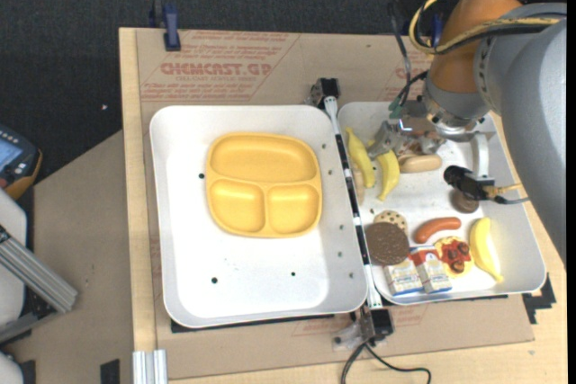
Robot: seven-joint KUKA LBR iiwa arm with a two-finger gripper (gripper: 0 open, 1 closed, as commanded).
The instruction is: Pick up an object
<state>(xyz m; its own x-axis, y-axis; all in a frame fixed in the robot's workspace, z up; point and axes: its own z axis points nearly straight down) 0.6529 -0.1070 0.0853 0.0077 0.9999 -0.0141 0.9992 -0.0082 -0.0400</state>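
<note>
The right bin holds several toy foods. Two yellow bananas lie near its left wall, with a tan bun just to their right. My gripper hangs low over the bin's back left part, right above the bananas and the bun. Nothing shows between its tips from this angle. Nearer the front lie a chocolate-chip cookie, a dark brown patty, a red sausage, a third banana, a red piece and two small cartons.
The left bin holds a yellow divided plate. The wall between the two bins runs close beside the bananas. A blue clamp sits on the board's back left edge.
</note>
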